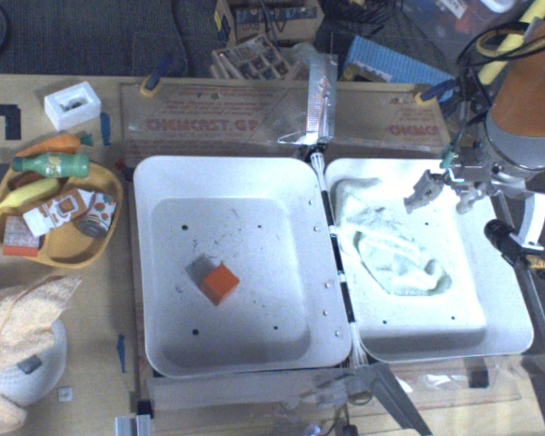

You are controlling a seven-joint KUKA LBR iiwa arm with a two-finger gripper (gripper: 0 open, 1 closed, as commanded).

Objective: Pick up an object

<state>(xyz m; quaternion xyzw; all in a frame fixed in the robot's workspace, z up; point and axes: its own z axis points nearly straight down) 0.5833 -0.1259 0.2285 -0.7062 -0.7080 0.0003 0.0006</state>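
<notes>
Camera view: gripper (442,190) above right bin (509,321)

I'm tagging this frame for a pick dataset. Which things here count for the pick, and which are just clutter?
For the pick:
orange block in the left bin
pale cloth in the right bin
gripper above the right bin

Clutter:
yellow bowl of toy food
green bottle
white box
blue board
</notes>
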